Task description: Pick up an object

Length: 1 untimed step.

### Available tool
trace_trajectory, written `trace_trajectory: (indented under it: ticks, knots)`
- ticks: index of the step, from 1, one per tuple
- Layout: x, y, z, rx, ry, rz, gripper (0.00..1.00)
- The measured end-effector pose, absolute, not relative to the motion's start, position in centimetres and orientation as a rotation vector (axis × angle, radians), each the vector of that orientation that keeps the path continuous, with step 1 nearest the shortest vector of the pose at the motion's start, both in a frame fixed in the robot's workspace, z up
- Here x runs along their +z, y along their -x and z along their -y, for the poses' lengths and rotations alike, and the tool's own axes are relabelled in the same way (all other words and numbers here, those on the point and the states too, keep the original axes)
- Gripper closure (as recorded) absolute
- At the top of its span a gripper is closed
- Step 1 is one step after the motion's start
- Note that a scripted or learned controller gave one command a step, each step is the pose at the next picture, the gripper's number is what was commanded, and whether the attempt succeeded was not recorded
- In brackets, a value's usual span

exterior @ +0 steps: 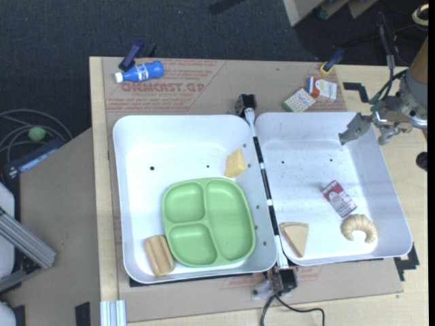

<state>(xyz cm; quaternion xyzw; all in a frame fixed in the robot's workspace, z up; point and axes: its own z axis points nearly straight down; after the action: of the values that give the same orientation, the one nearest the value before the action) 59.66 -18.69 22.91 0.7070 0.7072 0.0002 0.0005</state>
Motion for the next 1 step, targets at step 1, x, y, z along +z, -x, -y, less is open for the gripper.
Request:
trace_trajectory:
  ticks: [1]
  knots:
    - [16.0, -53.5, 19.44, -0.002, -2.223, -2.222, 0.0]
